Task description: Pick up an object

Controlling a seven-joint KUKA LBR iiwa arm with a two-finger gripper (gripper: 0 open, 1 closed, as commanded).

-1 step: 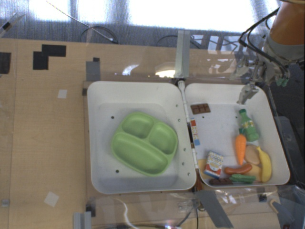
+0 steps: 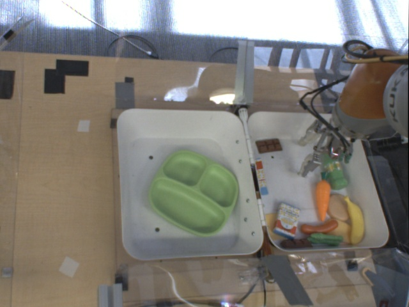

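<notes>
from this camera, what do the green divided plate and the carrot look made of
Green divided plate: likely moulded plastic, matte to satin; one even colour, soft rounded compartment edges. Carrot: probably toy plastic, smooth; flat orange with a faint sheen, though rubber can't be ruled out.

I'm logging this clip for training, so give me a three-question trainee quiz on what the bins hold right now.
1. True or false: the green divided plate lies in the left bin.
2. Which item lies just below the gripper in the right bin? A) carrot B) chocolate bar C) small carton
3. Fill in: the banana lies against the bin's ____ wall.

Key: 1 true; 2 A, the carrot; 3 right. A green item sits close by the fingers, and whether it is gripped cannot be told.
</notes>
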